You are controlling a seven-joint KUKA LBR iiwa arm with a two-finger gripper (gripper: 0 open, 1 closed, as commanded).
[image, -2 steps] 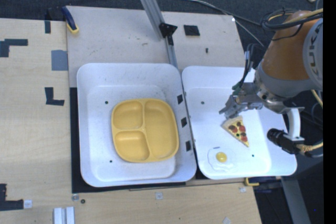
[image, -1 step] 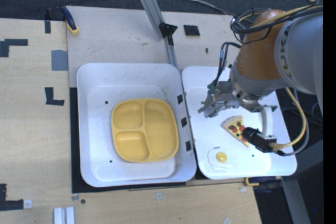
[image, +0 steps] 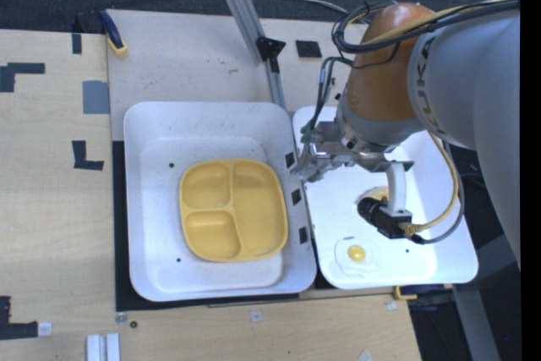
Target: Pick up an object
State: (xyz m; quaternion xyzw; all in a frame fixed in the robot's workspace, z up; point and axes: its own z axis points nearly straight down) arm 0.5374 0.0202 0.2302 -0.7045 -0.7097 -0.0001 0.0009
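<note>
The desk (image: 51, 182) looked like pale wood or plywood, matt, with dull grey and black tape patches. Both white bins, the left bin (image: 139, 207) and the right bin (image: 448, 258), looked like smooth plastic with a soft sheen. The yellow divided plate (image: 232, 209) appeared to be smooth plastic, slightly glossy. The fried egg toy (image: 356, 254) looked smooth, like plastic or rubber. The arm (image: 456, 72) had a smooth grey casing and a glossy orange band (image: 393, 25). The slanted pole (image: 241, 0) looked like brushed metal.
</note>
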